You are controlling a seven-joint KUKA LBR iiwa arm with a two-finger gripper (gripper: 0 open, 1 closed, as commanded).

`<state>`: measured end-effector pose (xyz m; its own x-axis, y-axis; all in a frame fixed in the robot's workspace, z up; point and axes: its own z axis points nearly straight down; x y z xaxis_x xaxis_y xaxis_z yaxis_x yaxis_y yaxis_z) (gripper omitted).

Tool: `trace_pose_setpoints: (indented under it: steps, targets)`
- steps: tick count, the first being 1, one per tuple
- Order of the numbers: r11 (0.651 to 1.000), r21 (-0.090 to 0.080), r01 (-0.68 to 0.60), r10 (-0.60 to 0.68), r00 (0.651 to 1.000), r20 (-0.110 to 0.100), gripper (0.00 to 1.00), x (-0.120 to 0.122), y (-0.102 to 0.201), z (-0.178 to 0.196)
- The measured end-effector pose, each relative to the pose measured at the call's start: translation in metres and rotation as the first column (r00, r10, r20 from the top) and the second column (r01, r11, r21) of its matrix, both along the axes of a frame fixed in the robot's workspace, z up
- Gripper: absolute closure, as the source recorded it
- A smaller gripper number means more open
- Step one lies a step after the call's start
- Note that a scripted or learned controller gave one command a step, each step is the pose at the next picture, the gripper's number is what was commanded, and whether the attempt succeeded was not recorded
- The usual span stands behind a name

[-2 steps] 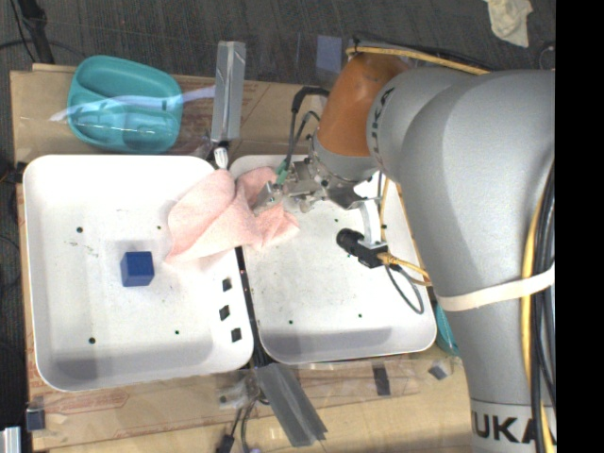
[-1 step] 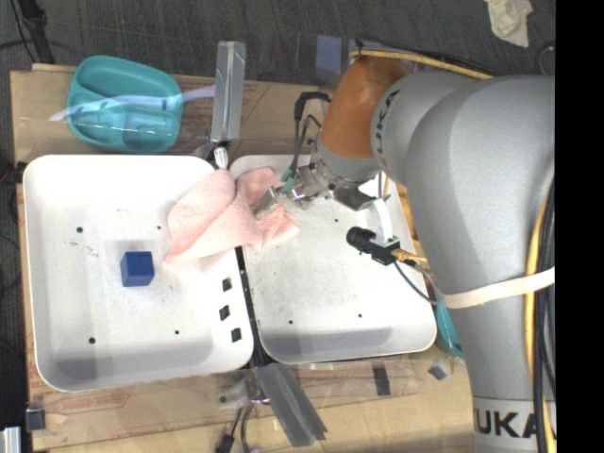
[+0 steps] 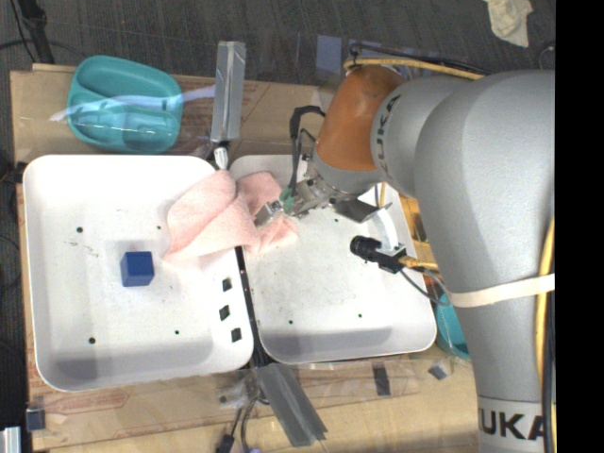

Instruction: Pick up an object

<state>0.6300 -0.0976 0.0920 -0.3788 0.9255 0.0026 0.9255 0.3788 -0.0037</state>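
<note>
Arm (image 3: 472, 187) over rt bin (image 3: 330, 338), gripper (image 3: 276, 209) at pink cloth (image 3: 219, 217).

White capital letters reading "UKA" stand on the grey arm (image 3: 491, 253) at its lowest visible part, the brand name cut off at its start. Higher up the arm, just below the orange band (image 3: 357, 121), dark letters run along the grey casing; they look like the same brand name but are too foreshortened to read surely.
</note>
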Motion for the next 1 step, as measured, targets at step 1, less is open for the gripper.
trace_pose_setpoints:
  steps: [1]
  targets:
    - [1.0,0.0,-0.004,0.004,1.0,0.0,1.0,0.0007,-0.0002,0.0107]
